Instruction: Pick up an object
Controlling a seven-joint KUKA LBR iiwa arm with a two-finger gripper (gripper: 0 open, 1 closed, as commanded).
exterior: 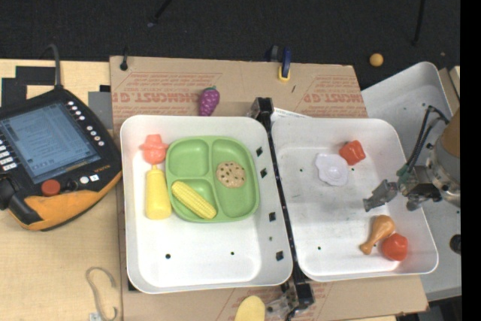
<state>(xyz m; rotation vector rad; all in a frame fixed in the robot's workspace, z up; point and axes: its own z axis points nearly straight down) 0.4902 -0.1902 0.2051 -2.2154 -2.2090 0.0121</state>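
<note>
Plainly, the two white bins set the terms: the left bin carries a green divided plate with a cookie and a corn cob on it and a yellow bottle just beside it. The right bin holds loose small pieces. The gripper hangs over the right bin's right side, and whether it is open or closed I cannot tell; nothing shows as held. The likeliest targets lie just near of it: a toy drumstick touching a red tomato close to the near-right corner. That pairing is the main risk, I judge. A descent between them could nudge one against the other or wedge both, and the round tomato would probably roll away. The bin wall close by could also block one side of the grasp. Further left, a white translucent lid looks flat and hard to grip, and the red block just beside it could be pushed onto it. Anything knocked over the rim would land on the tabletop.
</note>
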